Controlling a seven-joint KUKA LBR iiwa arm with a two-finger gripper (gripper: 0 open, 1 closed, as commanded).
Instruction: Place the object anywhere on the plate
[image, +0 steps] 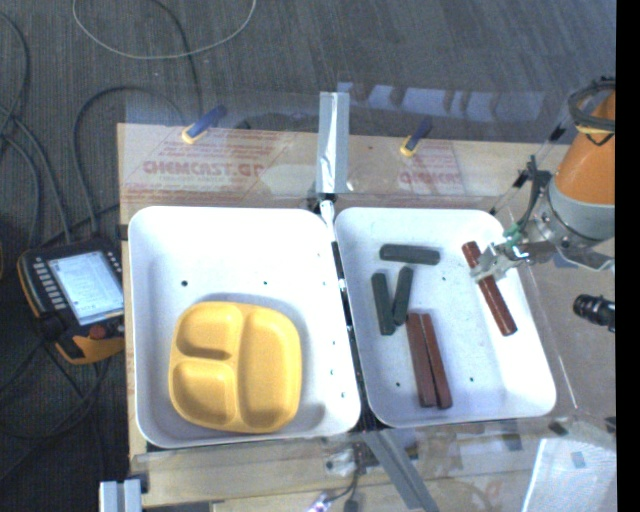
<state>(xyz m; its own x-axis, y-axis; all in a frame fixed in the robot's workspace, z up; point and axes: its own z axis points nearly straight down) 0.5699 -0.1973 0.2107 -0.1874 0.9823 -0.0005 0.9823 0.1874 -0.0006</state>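
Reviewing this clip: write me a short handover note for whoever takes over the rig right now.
Gripper: over the right bin's right side, at the upper end of a brown bar; grip not clear.
Things: yellow plate in the left bin, nothing on it. Right bin also has three dark grey bars and two brown bars side by side.
Done: nothing placed.
Left: pick up a bar and set it on the plate.

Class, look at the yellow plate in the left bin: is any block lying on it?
No. The plate is bare; the dark and brown blocks all lie in the right bin.
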